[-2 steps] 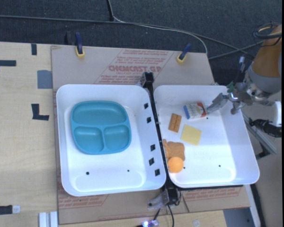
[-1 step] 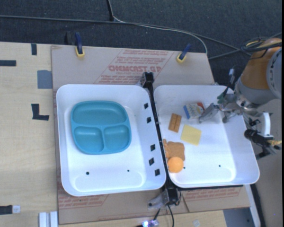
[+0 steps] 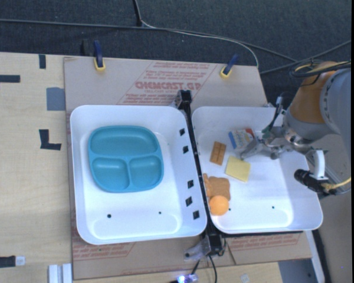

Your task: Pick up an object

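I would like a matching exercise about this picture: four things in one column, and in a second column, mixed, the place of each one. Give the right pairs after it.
Things:
1. blue divided plate
2. orange ball
3. yellow square piece
4. gripper

Places:
A. right bin, near its front left corner
B. alone in the left bin
C. over the right bin, just above the yellow piece
D. middle of the right bin

Pairs: 1-B, 2-A, 3-D, 4-C

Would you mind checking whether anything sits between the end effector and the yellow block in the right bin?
Nothing visible does: the end effector sits just above the yellow block, with bare bin floor between them.
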### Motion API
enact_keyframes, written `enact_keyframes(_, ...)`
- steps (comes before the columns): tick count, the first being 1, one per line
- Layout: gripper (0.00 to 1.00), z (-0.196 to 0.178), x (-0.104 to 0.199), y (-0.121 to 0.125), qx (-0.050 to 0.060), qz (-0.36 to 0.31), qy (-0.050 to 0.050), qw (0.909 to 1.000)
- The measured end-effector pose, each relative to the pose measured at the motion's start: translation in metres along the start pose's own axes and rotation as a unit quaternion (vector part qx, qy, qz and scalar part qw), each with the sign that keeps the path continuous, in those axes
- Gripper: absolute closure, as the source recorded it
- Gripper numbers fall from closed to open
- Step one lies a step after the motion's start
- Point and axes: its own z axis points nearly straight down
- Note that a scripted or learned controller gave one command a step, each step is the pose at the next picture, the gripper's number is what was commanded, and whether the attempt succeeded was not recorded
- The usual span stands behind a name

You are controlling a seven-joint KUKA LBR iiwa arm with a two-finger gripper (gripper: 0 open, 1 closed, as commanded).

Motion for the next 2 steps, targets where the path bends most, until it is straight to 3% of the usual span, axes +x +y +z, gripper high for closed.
enact_keyframes(1,1.0,-0.01,0.0,0.002,-0.001,-0.001,-0.001,1.0)
enact_keyframes(2,1.0,-0.057,-0.009,-0.002,-0.001,0.0,0.001,1.0)
